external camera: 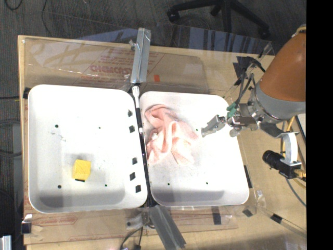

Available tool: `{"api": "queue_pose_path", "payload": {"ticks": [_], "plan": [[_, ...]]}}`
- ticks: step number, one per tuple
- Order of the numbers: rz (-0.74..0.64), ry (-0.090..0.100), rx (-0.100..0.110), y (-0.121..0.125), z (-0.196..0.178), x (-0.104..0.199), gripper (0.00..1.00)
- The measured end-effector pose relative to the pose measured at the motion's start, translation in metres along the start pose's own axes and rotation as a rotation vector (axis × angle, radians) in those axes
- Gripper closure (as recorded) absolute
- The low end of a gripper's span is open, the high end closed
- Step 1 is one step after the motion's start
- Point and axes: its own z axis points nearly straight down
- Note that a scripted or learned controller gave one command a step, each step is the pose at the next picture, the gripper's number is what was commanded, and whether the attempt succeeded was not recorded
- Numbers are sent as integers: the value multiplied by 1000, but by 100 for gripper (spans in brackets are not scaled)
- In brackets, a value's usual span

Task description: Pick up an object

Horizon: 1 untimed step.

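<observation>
A small yellow block [81, 170] is lying in the left bin [41, 103], toward its near side. Just right of the divider, a crumpled pink cloth [167, 135] is resting in the left half of the right bin [229, 189], spreading from the far side toward the middle. Further right, the gripper [210, 126] is hovering over the right bin, just beside the cloth's right edge; whether it is open or closed cannot be told, and nothing is showing in its grasp. The grey arm [283, 82] is reaching in from the right.
</observation>
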Motion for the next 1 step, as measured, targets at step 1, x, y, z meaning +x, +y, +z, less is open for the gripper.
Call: {"api": "queue_pose_path", "payload": {"ticks": [1], "plan": [[-327,1,1,72,114,17,0]]}}
